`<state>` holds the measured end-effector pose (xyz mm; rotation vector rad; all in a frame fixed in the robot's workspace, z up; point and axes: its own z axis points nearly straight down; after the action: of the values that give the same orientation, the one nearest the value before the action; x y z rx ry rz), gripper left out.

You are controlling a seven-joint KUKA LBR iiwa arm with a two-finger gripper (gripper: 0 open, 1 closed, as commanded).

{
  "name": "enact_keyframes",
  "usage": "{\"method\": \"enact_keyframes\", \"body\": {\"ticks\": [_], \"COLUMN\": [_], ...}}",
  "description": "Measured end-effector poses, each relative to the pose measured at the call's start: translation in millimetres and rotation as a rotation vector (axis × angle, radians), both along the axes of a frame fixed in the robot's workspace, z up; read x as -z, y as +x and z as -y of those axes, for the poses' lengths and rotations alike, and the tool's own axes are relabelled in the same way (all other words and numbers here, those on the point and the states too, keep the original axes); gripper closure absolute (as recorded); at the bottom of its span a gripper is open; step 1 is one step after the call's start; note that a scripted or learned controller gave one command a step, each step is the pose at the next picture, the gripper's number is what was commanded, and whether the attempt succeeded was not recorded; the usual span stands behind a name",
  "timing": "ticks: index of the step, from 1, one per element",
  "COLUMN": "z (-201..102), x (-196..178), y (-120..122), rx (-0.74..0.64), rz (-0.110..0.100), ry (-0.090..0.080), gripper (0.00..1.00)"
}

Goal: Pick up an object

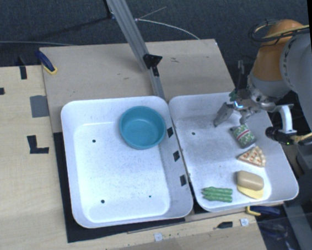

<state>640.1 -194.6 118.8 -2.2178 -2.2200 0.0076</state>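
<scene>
Left bin holds one blue bowl; right bin holds one can, one pizza slice, one sandwich, one bunch of green beans. Gripper hangs spread apart just above the can, grasping nothing

Blue clip on bench, perhaps a clamp.

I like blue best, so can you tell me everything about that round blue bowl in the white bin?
The round blue bowl looks like smooth plastic, teal-blue all over, with a slightly lighter rim and a flat bottom. It stands upright, mouth up, and nothing shows inside it. It rests on the floor of the left white bin, in the far right corner, close to the walls there. Nothing else touches it.
</scene>
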Motion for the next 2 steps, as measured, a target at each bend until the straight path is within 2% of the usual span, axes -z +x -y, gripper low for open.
{"method": "enact_keyframes", "body": {"ticks": [1, 2], "z": [-0.9, 4.8], "x": [32.1, 20.3], "y": [-0.3, -1.0], "rx": [-0.001, -0.002], "rz": [0.004, 0.007], "ry": [-0.001, -0.018], "gripper": [0.0, 1.0]}}
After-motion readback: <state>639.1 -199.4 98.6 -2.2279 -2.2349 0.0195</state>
